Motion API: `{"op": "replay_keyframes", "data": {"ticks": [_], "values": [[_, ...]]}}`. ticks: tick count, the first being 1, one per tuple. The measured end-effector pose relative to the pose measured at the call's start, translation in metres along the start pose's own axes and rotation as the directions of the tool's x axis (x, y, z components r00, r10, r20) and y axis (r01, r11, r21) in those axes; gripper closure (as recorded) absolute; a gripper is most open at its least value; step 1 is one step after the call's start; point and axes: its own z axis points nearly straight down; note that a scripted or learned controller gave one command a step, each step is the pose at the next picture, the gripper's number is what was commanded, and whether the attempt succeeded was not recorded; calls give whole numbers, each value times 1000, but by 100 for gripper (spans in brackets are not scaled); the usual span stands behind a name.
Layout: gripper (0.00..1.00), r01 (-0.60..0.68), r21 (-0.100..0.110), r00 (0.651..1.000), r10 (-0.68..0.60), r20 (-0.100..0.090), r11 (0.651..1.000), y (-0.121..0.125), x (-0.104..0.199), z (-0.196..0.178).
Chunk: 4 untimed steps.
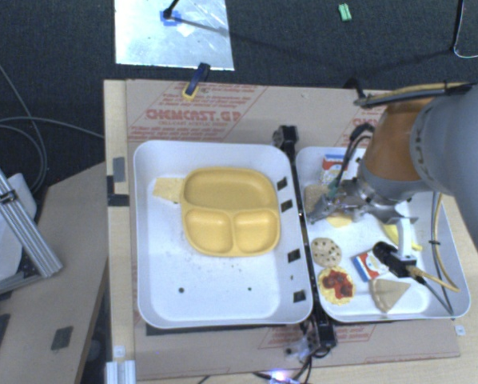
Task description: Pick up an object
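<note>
Cardboard covers the bench [223, 106] under two white bins, and the right bin [443, 306] holds, nearest to the camera and below the gripper [325, 205], a tan wedge [389, 293], a red-topped round piece [336, 285] and a chocolate-chip cookie [326, 251]. The gripper is low over the upper left part of this bin, just beside a small yellow piece [340, 222], and I cannot tell if it is spread or pressed together. To its left, the left bin [155, 294] carries a yellow divided tray [228, 211].
</note>
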Motion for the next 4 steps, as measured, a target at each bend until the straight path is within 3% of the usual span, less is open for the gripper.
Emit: {"op": "replay_keyframes", "data": {"ticks": [1, 2, 3, 4], "values": [[100, -5, 0, 1000, 5, 1, 1000, -1, -4, -11], [0, -6, 1, 1000, 6, 2, 1000, -1, -4, -11], [0, -4, -2, 1000, 4, 2, 1000, 52, -10, -12], [0, -5, -1, 1000, 5, 2, 1000, 80, -35, 0]]}}
